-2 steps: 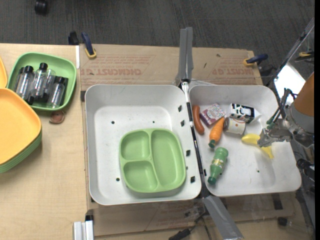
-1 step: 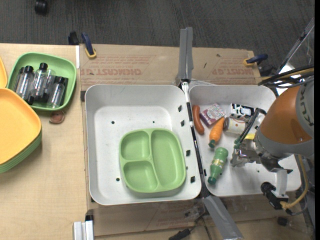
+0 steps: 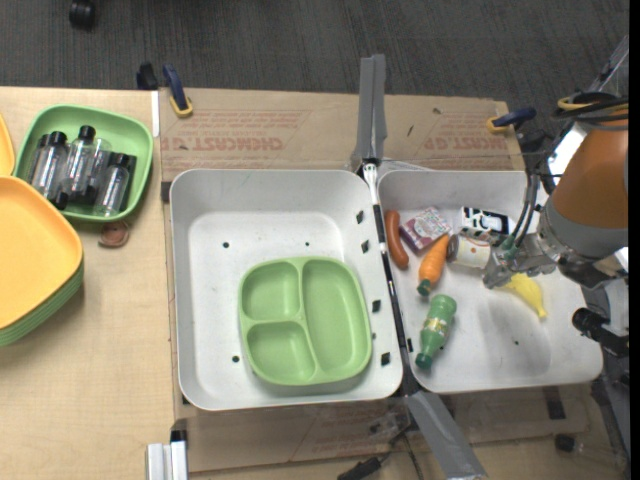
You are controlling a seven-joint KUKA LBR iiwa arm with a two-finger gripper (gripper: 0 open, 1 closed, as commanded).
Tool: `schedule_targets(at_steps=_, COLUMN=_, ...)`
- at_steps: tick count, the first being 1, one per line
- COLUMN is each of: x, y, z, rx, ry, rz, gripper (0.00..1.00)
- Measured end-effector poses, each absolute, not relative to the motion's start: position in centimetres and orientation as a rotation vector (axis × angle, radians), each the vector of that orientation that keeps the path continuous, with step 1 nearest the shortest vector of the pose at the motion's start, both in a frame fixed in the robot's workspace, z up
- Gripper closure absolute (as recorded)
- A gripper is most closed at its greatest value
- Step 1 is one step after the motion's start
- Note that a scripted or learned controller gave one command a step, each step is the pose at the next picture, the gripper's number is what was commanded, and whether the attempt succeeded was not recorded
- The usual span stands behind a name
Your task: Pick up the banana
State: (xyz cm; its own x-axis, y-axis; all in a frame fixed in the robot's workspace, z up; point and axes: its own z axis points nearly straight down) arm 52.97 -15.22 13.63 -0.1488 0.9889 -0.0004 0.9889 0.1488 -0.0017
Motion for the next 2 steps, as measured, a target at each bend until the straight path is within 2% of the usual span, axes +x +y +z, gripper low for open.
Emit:
schedule_targets(at_steps=1, x=47.8, y=-17.7, z=20.0, rx=-2.36, ry=-2.074, rz=0.004, gripper=1.0)
schedule_targets(at_steps=2, x=47.7, y=-9.7, z=20.3, rx=-2.448, ry=-1.966, rz=0.005, gripper=1.0)
